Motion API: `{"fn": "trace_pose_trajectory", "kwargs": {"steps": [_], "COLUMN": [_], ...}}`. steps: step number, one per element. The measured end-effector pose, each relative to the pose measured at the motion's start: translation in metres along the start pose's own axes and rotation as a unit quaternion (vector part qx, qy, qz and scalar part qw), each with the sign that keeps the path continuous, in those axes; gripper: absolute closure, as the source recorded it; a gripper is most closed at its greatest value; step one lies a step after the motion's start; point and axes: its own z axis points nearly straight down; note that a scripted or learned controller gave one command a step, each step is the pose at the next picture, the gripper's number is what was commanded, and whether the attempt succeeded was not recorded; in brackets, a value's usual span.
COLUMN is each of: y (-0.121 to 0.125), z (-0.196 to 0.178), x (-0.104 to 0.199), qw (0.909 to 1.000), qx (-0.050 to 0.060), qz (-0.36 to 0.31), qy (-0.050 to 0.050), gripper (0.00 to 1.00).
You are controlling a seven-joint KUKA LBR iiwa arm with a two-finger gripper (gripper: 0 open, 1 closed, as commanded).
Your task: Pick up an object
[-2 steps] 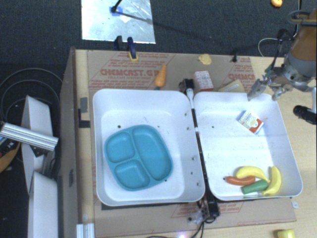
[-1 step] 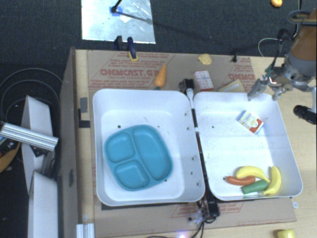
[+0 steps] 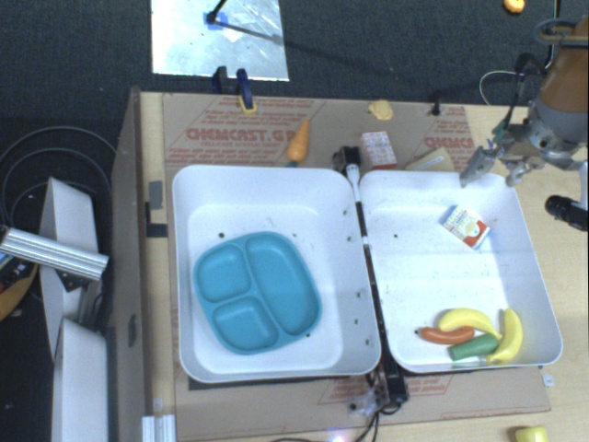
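Overhead, the hand (image 3: 492,167) (fingers spread, holding nothing) hovers above the right bin's (image 3: 538,274) far rim.

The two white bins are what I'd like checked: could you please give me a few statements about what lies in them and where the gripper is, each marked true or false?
1. The blue divided tray lies in the left bin. True.
2. The bananas lie in the left bin. False: they lie in the right bin, at its near corner.
3. The gripper hangs over the right bin's far right corner, fingers spread. True.
4. The gripper holds the small carton. False: it lies on the bin floor, apart from the gripper.
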Motion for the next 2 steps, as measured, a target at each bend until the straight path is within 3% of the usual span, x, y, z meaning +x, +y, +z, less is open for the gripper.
{"fn": "trace_pose_trajectory", "kwargs": {"steps": [2], "y": [0.0], "z": [-0.0011], "x": [0.0], "qw": [1.0], "qx": [0.0], "qz": [0.0], "qy": [0.0], "gripper": [0.0]}}
